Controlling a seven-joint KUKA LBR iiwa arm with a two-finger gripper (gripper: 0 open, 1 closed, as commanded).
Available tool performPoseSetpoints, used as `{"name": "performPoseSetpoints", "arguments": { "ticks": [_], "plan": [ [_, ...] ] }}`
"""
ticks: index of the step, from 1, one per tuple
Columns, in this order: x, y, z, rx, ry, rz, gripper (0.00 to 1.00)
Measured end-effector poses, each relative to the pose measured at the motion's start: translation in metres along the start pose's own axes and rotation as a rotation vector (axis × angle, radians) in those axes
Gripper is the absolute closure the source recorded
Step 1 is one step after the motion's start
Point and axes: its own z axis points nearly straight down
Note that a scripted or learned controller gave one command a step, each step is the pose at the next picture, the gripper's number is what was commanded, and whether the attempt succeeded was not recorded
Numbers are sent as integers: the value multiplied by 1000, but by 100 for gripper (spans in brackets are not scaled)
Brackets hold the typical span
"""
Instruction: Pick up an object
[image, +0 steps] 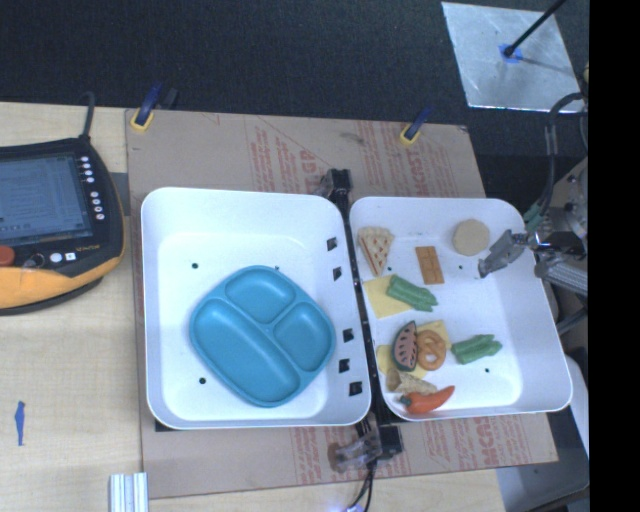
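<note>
Where the gripper (497, 257) hovers, round cookie (471, 237) just beside, apart

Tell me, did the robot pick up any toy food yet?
Not yet. Nothing looks lifted: the round cookie, cracker and green beans lie in the right bin. The hand is near the cookie. Picking something up is left.

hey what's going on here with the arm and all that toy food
A robot arm reaches in from the right, its gripper low over the right bin, near a round tan piece. Nothing shows between its fingers, so no object has been picked up yet. That bin holds toy food, including a green bean pod and a red pepper. The left bin holds a blue divided plate.
</note>
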Motion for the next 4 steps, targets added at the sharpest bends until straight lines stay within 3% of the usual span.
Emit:
{"name": "performPoseSetpoints", "arguments": {
  "ticks": [1, 2, 3, 4],
  "plan": [
    [53, 43, 120, 8, 3, -6, 0],
    [41, 64, 173, 3, -1, -2, 0],
    [59, 120, 170, -1, 0, -3, 0],
    [57, 118, 159, 1, -1, -4, 100]
  ]
}}
